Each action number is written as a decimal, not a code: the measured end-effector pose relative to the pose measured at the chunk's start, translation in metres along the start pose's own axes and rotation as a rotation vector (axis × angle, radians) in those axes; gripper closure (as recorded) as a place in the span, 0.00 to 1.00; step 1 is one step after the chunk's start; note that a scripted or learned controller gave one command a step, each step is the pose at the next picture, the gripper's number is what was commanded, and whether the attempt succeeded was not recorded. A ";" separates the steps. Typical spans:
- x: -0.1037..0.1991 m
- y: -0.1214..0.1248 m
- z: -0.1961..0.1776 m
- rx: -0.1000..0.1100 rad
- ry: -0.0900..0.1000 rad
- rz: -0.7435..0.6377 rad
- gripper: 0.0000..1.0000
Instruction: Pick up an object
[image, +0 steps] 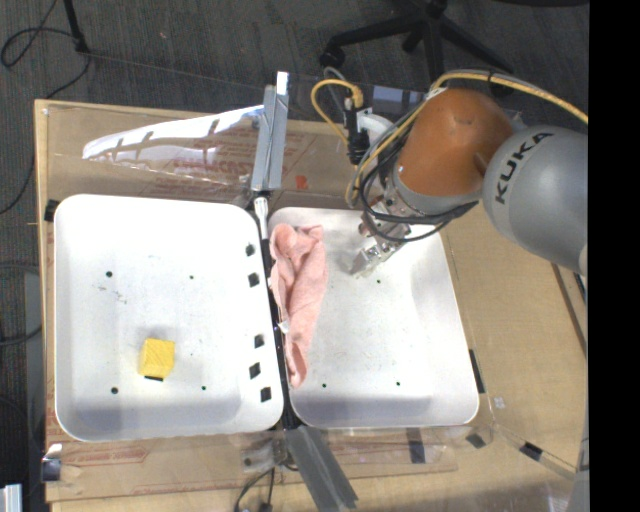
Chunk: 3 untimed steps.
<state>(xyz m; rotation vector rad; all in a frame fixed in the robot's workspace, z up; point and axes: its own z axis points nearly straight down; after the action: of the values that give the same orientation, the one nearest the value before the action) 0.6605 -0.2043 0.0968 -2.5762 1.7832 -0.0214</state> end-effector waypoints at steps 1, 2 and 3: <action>-0.011 -0.002 0.003 -0.004 -0.005 -0.419 1.00; -0.010 -0.002 0.004 -0.005 -0.006 -0.418 0.00; -0.010 -0.002 0.004 -0.005 -0.006 -0.418 0.00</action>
<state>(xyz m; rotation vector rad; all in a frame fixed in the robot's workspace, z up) 0.6585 -0.1940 0.0931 -2.8935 1.2117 -0.0116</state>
